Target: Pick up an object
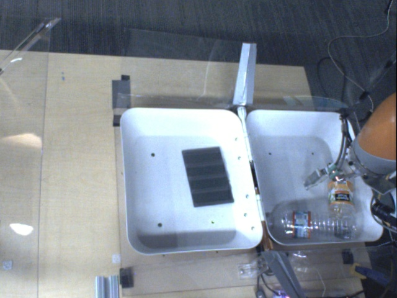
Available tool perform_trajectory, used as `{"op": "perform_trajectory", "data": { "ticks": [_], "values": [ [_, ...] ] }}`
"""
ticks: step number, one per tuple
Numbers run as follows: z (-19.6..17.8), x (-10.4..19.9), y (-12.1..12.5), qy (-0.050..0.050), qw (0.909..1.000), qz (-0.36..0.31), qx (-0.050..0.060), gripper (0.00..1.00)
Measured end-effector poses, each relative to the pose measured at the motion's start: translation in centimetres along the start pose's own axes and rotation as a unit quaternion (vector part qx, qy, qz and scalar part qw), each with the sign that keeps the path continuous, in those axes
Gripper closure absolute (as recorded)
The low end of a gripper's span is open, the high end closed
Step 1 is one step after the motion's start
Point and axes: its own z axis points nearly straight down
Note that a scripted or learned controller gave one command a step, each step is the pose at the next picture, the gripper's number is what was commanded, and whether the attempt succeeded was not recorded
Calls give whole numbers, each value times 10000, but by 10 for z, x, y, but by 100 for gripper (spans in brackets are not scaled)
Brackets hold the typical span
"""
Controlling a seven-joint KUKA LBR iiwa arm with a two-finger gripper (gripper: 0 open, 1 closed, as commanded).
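Lying along the near rim of the right bin [291,126], a clear plastic bottle [316,223] rests on its side, its label toward the left end. Just beyond it stands or leans a small bottle with an orange label [340,193], touching or nearly touching the clear one. The gripper [324,174] hangs just beside the small bottle, on its far left, and whether it is parted or closed cannot be told at this size; nothing can be seen in its grasp. A dark ridged pad [208,176] lies alone in the left bin [139,166] on the counter [74,166]. This looks like the approach step: next the gripper would need to centre over one bottle and descend.
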Motion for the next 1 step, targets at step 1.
{"op": "perform_trajectory", "data": {
  "ticks": [1],
  "values": [
    [1,27,34,91,9964,821,183,0]
  ]
}}
